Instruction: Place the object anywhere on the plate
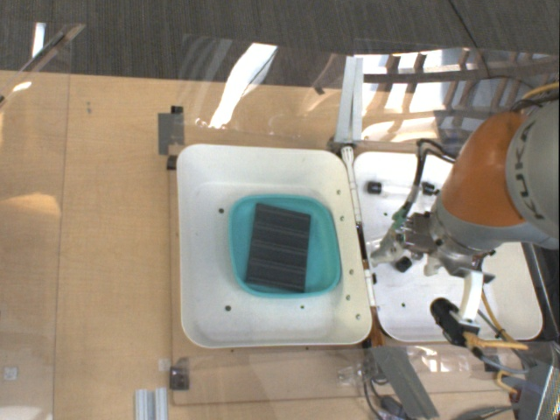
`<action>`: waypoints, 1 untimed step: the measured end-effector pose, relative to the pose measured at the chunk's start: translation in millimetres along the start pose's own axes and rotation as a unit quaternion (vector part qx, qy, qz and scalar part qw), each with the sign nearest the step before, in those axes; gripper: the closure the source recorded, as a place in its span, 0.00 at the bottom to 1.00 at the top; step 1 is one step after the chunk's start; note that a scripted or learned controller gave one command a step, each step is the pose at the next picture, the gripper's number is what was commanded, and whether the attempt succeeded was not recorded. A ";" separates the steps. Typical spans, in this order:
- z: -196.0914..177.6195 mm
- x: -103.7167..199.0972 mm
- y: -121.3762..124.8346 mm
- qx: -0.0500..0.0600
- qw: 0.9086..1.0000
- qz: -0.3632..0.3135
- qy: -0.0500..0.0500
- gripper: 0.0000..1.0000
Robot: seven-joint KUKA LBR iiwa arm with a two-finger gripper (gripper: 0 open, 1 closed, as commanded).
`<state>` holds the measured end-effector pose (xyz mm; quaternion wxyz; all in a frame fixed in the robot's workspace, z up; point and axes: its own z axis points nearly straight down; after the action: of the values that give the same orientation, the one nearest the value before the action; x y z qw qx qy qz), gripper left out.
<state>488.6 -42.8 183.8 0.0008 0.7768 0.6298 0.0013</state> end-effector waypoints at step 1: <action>51.7 82.8 -15.0 -0.009 1.000 0.016 -0.006 0.00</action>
<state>491.2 41.3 132.1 0.0116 0.7865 0.6175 0.0021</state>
